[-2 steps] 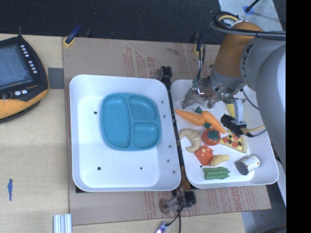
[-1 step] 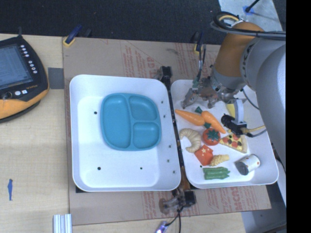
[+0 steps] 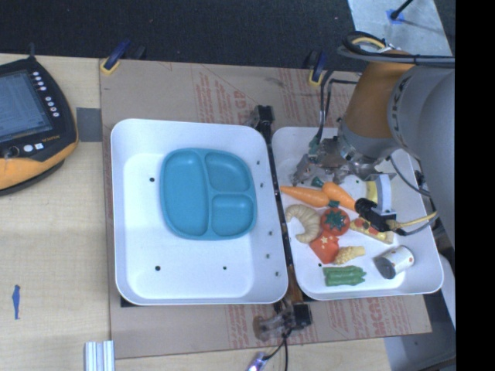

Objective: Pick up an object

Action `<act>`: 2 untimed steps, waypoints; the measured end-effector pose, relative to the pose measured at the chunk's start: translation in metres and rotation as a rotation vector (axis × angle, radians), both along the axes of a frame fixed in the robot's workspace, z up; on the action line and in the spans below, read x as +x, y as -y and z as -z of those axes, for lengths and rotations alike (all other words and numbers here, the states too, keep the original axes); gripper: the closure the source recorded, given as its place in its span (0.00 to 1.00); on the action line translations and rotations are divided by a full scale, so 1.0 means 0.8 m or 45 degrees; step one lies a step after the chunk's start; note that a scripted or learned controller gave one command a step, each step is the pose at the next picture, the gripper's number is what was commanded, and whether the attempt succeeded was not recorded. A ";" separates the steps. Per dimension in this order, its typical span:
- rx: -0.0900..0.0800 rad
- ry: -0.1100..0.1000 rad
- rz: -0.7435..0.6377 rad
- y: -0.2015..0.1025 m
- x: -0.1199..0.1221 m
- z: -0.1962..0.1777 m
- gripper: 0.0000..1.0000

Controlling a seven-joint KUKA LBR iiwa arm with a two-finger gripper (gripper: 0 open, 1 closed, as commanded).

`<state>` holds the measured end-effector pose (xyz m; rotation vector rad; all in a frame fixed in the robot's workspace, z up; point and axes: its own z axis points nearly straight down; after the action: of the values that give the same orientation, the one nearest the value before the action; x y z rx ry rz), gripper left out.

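Several toys crowd my pincer [image 3: 315, 168] beside the carrot [image 3: 308, 195]; I cannot tell its spread, so I may snag two.

The 2 white bins [image 3: 124, 207] look like smooth, slightly glossy plastic, and the blue divided plate [image 3: 207, 192] is matt plastic. They sit on rough brown cardboard [image 3: 186, 91] over a pale wood-grain bench [image 3: 46, 246]. The toy carrot [image 3: 305, 195] looks like shiny plastic.

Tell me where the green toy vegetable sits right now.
The green toy vegetable lies in the right bin, near its front edge, just below the small corn cob and left of the grey-and-white cylinder.
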<state>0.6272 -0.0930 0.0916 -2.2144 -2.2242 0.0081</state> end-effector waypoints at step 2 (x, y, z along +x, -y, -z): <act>-0.002 -0.003 0.000 0.002 0.000 -0.013 0.00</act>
<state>0.6272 -0.0943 0.1019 -2.2135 -2.2241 0.0123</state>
